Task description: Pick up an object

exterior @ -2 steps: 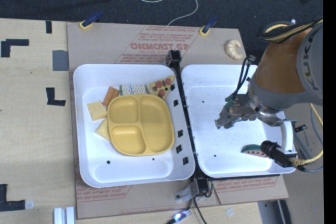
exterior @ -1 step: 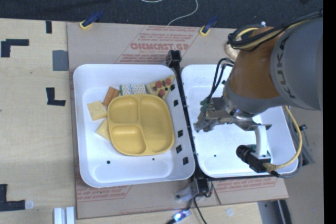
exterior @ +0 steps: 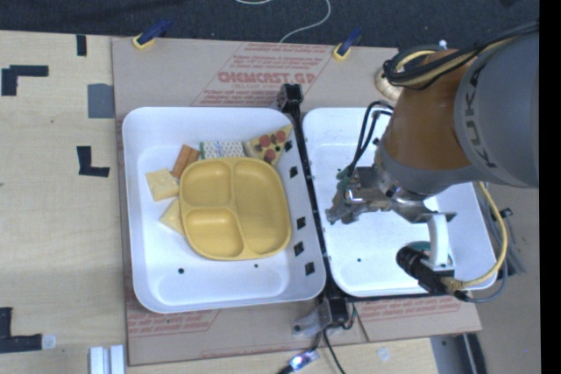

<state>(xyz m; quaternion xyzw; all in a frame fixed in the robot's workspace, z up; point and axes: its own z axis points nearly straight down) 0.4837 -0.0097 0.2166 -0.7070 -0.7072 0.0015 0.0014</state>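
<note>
So the yellow divided plate point(exterior: 235, 208) sits in the left bin point(exterior: 149, 276), pretty much in the middle, three compartments facing up. Tucked around its upper-left edge are a few flat food-looking pieces: a pale cracker-like square point(exterior: 161, 184), a brown strip point(exterior: 185, 159), and a pizza-slice-looking piece point(exterior: 272, 141) near the divider between the bins. The gripper point(exterior: 344, 204) is over the right bin point(exterior: 333, 144), down low near its left side, well apart from the plate. Can't tell how the jaws stand from this angle. The grey arm point(exterior: 500, 114) with its orange band point(exterior: 425, 123) covers much of that bin.
</note>
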